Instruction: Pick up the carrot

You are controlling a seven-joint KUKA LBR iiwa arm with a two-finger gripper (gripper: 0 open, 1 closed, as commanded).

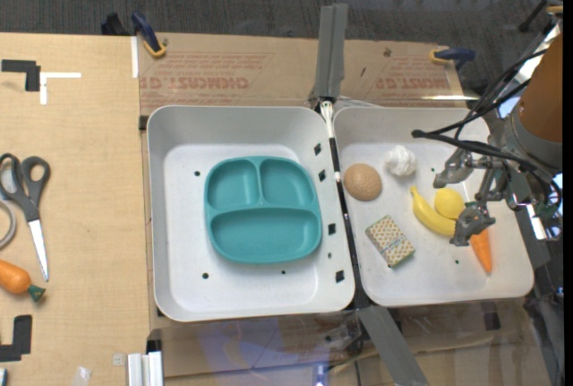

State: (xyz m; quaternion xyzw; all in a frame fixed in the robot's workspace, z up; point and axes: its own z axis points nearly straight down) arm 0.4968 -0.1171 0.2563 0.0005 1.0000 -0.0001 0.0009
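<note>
The carrot [483,253] is small and orange and lies in the front right corner of the right bin [430,290]. My gripper [465,196] hangs over the right side of that bin, just above and to the left of the carrot. It stands open; one finger [471,224] comes down by the carrot's upper end, the other finger [456,167] sits farther back. A yellow lemon [448,201] shows between them. Nothing is held.
A banana [430,216], a patterned box [390,241], a brown egg-shaped object [363,181] and a white crumpled item [401,161] share the right bin. The left bin [170,223] holds a teal divided plate [263,209]. Scissors [30,205] and another orange carrot-like toy [15,278] lie on the bench at left.
</note>
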